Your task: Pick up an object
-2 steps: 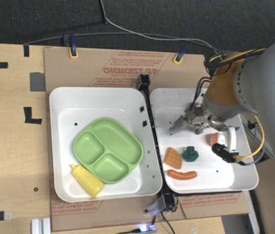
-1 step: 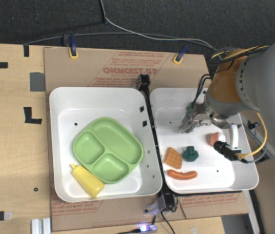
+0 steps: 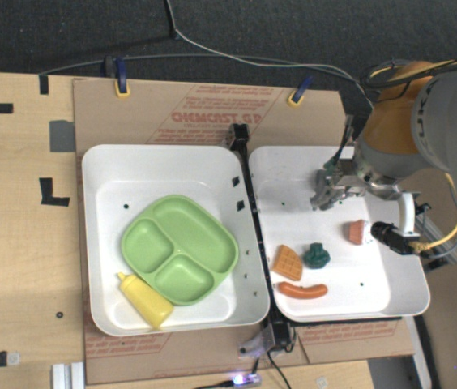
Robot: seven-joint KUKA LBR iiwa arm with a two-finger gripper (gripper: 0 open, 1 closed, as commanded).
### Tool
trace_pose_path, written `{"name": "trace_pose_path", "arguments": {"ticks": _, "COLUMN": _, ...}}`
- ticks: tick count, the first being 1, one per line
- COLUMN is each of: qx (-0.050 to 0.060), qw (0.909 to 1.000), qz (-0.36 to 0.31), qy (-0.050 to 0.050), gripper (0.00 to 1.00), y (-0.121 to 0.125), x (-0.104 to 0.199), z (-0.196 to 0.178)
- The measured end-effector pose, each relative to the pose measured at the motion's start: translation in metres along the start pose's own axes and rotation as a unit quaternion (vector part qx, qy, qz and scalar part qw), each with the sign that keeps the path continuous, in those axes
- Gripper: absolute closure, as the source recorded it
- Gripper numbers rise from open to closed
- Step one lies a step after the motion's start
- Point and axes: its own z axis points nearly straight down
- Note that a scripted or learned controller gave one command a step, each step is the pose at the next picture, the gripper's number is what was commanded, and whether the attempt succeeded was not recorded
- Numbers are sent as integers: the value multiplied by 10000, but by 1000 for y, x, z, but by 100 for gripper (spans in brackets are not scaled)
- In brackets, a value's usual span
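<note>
The right bin (image 3: 293, 168) holds a tan waffle piece (image 3: 288, 262), a dark green toy (image 3: 318, 255), a pinkish-red block (image 3: 356, 232) and a hot dog (image 3: 301, 291). My gripper (image 3: 324, 197) hangs over the back of this bin, its fingers pointing down, above and behind the green toy and left of the pink block. I see nothing between its fingers. The left bin (image 3: 99, 185) carries a green divided plate (image 3: 180, 250) and a yellow bottle (image 3: 144, 300) at its front left.
The grey arm with its orange band (image 3: 390, 124) comes in from the right over the right bin's far corner. A black divider clip (image 3: 239, 134) sits between the bins at the back. Cables run across the dark background above.
</note>
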Motion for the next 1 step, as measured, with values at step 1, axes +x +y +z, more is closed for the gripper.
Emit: {"name": "trace_pose_path", "arguments": {"ticks": 1, "qx": -16, "qw": 10000, "qz": -7, "qy": -3, "gripper": 100, "y": 11, "x": 2, "z": -57}}
